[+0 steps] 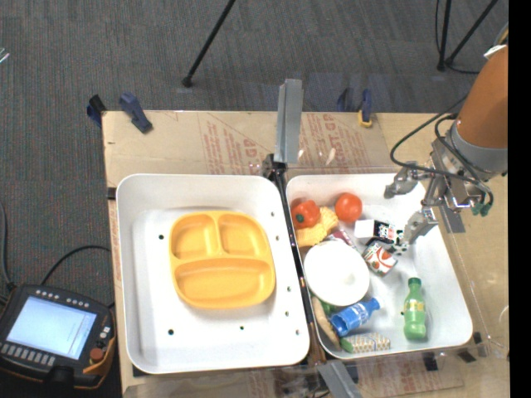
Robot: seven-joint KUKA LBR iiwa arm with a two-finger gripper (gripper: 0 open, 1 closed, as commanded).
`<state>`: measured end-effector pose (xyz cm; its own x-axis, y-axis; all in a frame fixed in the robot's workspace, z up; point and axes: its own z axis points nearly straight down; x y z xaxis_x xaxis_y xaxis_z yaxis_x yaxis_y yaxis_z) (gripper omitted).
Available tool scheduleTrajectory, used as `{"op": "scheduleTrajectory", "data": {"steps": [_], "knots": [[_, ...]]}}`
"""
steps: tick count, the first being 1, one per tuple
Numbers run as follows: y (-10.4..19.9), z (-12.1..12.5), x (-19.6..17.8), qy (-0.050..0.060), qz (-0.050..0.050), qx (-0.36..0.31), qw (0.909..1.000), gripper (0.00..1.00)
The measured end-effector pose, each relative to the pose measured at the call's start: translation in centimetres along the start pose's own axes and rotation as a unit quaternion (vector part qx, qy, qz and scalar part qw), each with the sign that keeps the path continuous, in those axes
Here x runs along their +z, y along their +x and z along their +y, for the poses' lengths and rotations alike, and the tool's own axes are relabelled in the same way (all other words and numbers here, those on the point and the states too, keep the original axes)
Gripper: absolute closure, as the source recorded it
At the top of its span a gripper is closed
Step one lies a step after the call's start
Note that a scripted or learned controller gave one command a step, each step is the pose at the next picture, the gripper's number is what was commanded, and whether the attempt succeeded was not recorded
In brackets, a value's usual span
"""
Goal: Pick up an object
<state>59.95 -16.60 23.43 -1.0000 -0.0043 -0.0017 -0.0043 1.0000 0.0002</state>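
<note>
Camera view: jaws [419,222] hang spread and empty over the right bin [461,293], just beside the small carton [387,231]; better to centre over it, drop straight and close across its narrow sides

even overhead light, soft shadows, mild glare on the white bins [133,222], slightly soft focus throughout.

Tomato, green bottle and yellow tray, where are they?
Tomato [348,206]: camera view, middle of its red skin.
Green bottle [415,312]: camera view, on its body.
Yellow tray [222,283]: camera view, its big bottom compartment.
</note>
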Motion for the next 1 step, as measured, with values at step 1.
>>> {"op": "scheduleTrajectory", "data": {"steps": [1], "knots": [[3.18, 0.69, 14.60, -0.003, 0.009, -0.038, 0.9992, 0.00]]}}
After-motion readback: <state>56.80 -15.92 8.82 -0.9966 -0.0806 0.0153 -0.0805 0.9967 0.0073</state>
